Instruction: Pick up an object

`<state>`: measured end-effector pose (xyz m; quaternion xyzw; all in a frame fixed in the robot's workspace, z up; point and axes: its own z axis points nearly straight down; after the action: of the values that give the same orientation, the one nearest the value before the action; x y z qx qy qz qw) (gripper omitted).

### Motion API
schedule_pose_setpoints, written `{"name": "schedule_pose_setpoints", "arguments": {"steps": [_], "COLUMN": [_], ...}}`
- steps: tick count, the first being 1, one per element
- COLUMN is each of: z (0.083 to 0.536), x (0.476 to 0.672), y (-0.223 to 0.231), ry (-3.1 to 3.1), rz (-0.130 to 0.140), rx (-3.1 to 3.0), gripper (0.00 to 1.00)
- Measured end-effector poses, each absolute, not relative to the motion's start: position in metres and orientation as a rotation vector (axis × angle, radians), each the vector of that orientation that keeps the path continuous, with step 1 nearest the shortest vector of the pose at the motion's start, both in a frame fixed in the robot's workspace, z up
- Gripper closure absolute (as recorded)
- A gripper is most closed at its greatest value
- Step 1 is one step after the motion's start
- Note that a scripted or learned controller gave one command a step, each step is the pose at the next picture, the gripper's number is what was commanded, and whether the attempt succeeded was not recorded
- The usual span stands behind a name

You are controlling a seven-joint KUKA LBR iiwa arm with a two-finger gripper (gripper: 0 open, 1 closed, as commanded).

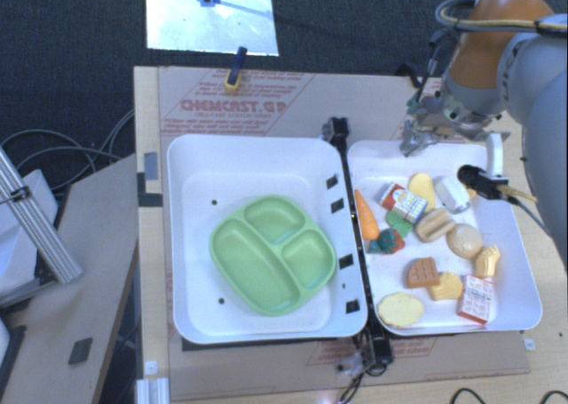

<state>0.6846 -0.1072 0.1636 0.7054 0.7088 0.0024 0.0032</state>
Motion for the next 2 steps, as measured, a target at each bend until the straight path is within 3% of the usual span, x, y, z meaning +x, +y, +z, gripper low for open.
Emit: {"name": "schedule_pose_setpoints", "arguments": {"steps": [1, 2], "z": [0.214, 0.225], "x": [0.681, 0.682], "y": [-0.099, -0.099], "ry": [2.225, 2.227], "rz": [0.008, 0.004], "rx": [2.211, 2.213], "gripper": [1.0, 1.0]}}
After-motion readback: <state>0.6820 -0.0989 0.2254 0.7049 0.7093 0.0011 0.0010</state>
